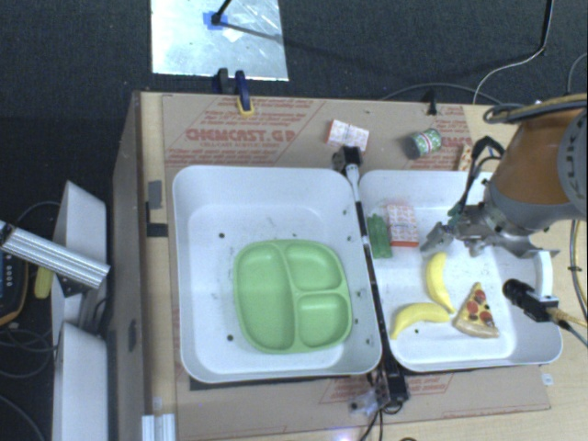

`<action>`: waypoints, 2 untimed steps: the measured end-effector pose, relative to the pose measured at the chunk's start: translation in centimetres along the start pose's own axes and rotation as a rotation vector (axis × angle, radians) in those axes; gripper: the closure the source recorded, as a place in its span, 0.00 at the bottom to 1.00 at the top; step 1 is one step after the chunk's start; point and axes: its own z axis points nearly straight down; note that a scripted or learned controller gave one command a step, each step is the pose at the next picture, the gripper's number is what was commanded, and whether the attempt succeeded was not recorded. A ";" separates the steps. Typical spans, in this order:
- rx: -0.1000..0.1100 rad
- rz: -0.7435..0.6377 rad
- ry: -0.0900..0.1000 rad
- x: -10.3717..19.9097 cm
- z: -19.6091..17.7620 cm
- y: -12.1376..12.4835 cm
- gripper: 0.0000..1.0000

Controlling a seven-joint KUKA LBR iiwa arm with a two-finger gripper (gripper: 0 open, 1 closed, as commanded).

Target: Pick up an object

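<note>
The left bin [197, 211] holds a green tray [292, 295] with 3 compartments, lying flat near its middle, with bare floor all round it.

In the right bin [537, 345], a green block [378, 233] lies against the left wall and a red and white packet [401, 223] sits just beside it. Nearer lie 2 bananas: 1 [439, 281] pointing far to near, 1 [419, 317] curving leftward below it. A pizza slice [478, 311] rests to their right.

The gripper [464, 234] hangs over the far half of this bin, just beyond the upper banana. Whether it is spread or closed I cannot tell, and nothing is seen in it, so I judge no object is picked yet: descent, grasp and lift remain.

The bananas and pizza lie well off the walls, with room to come down; the green block, tight against the wall, looks harder.
</note>
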 end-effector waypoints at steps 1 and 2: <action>-0.004 -0.001 0.000 0.9 5.1 -0.8 0.00; -0.006 -0.001 0.000 0.9 4.0 -0.7 1.00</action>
